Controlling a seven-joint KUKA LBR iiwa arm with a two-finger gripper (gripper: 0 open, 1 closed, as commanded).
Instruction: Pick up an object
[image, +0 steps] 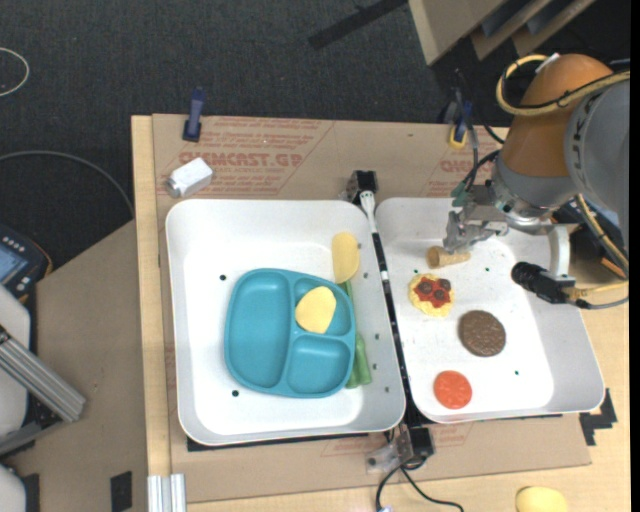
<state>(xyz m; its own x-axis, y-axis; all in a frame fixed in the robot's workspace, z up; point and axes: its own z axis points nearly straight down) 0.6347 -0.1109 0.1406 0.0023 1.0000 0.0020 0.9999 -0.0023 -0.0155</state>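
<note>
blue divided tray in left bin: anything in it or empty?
Not empty. A yellow piece lies in the blue tray, in its upper right compartment; the other compartments look bare.

End effector: finger state not resolvable; its tips overlap the small tan piece, contact unclear. Arm cut off by right edge. Green item mostly hidden under the blue tray; identity unclear. Yellow object at bottom edge cropped. Topping detail on the small round food too small to read. Desk print partly legible only.
</note>
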